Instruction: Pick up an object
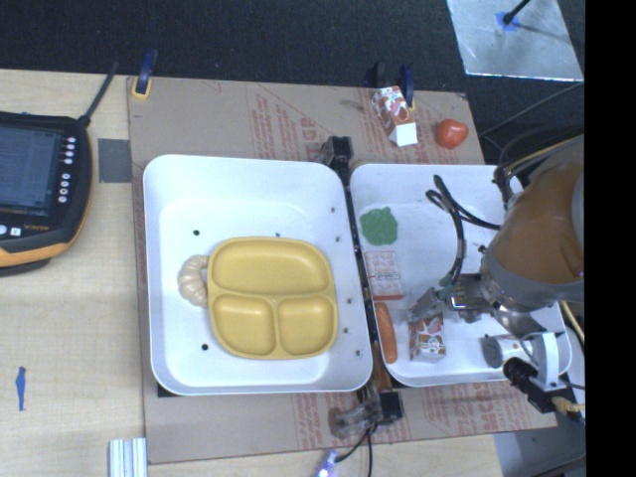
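The end effector (429,311) sits low in the right white plastic bin (467,182), just above a small red-and-white printed carton (428,341) lying near that bin's front wall; whether its fingers are apart or together I cannot tell. Nothing looks lifted yet, so the pick seems at the approach stage. Also in that bin: a green fuzzy lump (379,226), a pink flat packet (383,271) and an orange carrot-like stick (387,332).

You cannot tell how the gripper (429,311) stands over the small carton (427,341), and the arm (537,237) hides the right bin's (417,182) far side.
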### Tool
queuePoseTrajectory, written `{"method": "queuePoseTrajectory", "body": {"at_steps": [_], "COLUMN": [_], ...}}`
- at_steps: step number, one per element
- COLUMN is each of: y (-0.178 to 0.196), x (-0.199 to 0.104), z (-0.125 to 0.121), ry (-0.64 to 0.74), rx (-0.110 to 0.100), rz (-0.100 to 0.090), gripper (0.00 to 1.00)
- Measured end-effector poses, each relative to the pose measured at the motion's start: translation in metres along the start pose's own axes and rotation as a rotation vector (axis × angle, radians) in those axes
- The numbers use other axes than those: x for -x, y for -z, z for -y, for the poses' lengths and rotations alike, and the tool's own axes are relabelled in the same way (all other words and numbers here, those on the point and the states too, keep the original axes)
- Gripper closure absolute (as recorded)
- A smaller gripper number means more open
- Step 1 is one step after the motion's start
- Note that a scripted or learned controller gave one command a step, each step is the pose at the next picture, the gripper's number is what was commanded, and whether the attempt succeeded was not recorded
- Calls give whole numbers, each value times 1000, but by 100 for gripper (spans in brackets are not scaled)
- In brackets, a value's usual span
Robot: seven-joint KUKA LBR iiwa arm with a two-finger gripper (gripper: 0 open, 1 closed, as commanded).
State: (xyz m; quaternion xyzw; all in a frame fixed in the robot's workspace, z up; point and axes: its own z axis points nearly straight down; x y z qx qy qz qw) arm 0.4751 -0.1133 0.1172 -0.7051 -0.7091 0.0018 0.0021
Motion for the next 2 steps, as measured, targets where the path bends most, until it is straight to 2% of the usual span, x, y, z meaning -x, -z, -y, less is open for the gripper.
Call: {"method": "queuePoseTrajectory", "body": {"at_steps": [1, 2], "y": [10, 75], "x": [1, -62], "z": [0, -68], "ry": [4, -1], "rx": [-2, 3], "rz": [1, -1], "gripper": [100, 100]}}
